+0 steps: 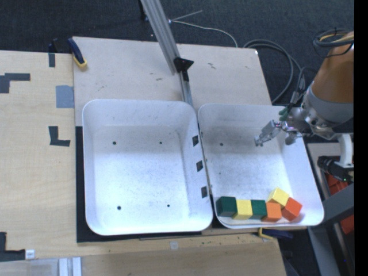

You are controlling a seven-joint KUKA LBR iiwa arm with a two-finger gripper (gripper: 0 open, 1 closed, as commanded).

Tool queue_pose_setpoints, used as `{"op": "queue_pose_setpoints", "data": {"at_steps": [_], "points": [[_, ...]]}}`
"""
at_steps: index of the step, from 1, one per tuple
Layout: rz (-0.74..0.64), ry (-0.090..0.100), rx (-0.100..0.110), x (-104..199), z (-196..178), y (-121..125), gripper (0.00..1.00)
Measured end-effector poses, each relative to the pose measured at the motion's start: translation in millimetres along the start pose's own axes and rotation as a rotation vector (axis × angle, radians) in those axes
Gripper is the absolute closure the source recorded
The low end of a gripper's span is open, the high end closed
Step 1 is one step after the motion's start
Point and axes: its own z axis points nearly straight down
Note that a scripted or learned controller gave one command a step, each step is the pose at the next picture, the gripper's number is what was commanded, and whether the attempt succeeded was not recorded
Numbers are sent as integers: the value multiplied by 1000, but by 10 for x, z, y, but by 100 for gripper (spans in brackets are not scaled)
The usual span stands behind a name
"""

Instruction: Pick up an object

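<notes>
Several small blocks lie in a row along the near edge of the right bin (pixel 241 125): a dark green block (pixel 227 204), a yellow block (pixel 244 209), a second green block (pixel 258 208), an orange block (pixel 273 211), another yellow block (pixel 280 196) and an orange-red block (pixel 292 208). My gripper (pixel 277 134) hovers over the far right part of that bin, well above and behind the blocks. Its fingers stand apart with nothing between them.
The left bin (pixel 92 154) sits beside the right one. A slanted metal rail (pixel 164 30) runs down to the bins' shared far corner. Cables (pixel 276 53) lie behind the right bin. A yellow-and-blue clamp (pixel 77 53) rests on the board at far left.
</notes>
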Motion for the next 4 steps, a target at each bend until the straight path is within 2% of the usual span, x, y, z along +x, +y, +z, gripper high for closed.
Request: {"op": "queue_pose_setpoints", "data": {"at_steps": [1, 2, 3, 4], "points": [[0, 2, 7, 4, -48, -10, 100], [-6, 4, 8, 832, -60, -74, 100], [4, 2, 15, 733, 234, -574, 100], [2, 2, 9, 739, 218, -548, 0]]}}
